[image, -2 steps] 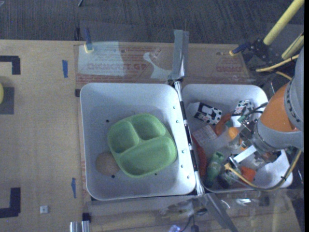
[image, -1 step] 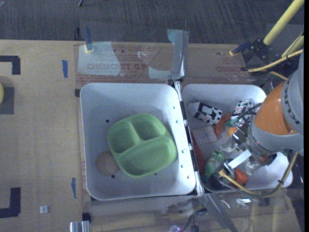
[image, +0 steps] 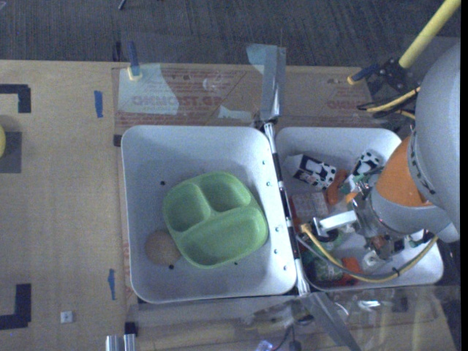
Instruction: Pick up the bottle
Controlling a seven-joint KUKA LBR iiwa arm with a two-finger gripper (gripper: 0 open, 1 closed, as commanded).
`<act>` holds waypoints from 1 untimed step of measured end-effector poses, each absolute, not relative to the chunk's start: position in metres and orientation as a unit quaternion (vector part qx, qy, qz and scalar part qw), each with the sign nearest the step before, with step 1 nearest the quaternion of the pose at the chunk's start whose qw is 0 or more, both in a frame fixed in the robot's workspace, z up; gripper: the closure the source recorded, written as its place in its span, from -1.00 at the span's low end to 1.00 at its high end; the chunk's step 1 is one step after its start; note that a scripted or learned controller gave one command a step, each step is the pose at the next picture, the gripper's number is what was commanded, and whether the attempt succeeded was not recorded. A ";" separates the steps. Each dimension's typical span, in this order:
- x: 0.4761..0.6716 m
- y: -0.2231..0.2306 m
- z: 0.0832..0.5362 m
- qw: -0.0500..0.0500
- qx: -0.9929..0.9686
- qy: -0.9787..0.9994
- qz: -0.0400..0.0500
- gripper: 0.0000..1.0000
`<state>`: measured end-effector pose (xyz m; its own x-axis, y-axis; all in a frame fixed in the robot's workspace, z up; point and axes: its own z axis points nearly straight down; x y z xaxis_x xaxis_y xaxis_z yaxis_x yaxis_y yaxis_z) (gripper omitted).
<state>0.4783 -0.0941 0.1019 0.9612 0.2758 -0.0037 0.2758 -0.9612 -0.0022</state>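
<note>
Gripper (image: 355, 229): low inside the right bin (image: 287, 139), under the arm's orange band (image: 406, 175); you cannot tell from this view whether it is open or closed.
Bottle: you cannot pick it out for certain; the right bin holds a tangle of small things packed close around the gripper.
Beyond the gripper: two black-and-white patterned items (image: 316, 170), near it, towards the bin's far wall.
Yellow cable (image: 327, 250): loops just beside the gripper, on its near side.
Left bin (image: 139, 196): well apart from the gripper, with a green divided plate (image: 214, 219) and a tan ball (image: 161, 247) touching the plate's edge.
</note>
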 end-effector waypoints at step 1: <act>0.478 -0.093 0.111 0.001 -0.990 -0.141 0.004 1.00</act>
<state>0.4780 -0.0935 0.1111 0.9603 0.2789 -0.0067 0.2789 -0.9603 -0.0033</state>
